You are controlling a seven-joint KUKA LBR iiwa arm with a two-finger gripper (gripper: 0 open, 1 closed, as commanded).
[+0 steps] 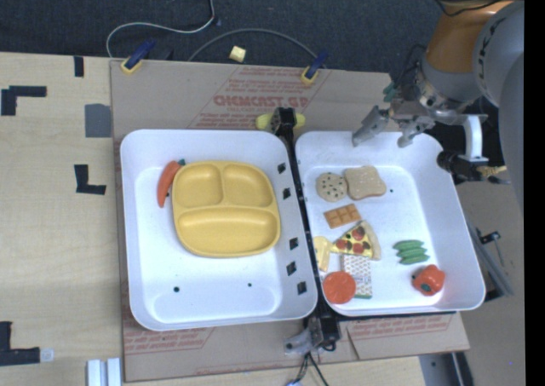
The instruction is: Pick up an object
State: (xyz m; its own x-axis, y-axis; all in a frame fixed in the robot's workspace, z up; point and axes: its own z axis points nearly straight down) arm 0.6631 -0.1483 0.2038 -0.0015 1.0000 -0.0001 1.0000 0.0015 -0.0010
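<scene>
My gripper (388, 133) hangs over the far edge of the right bin (451, 222), fingers spread apart with nothing between them. Below it in that bin lie a toy cookie (330, 186) and a slice of toast (365, 181). Nearer the front are a waffle piece (341, 216), a pizza slice (358, 242), a green pea pod (410, 250), a red pepper (428, 279), a red tomato slice (340, 287) and a yellow cheese piece (321, 251).
The left bin (145, 290) holds a yellow divided plate (226, 208) with an orange carrot (166, 183) beside its left rim. A black divider with clips (294, 222) runs between the bins. Cables trail across the dark floor behind the bench.
</scene>
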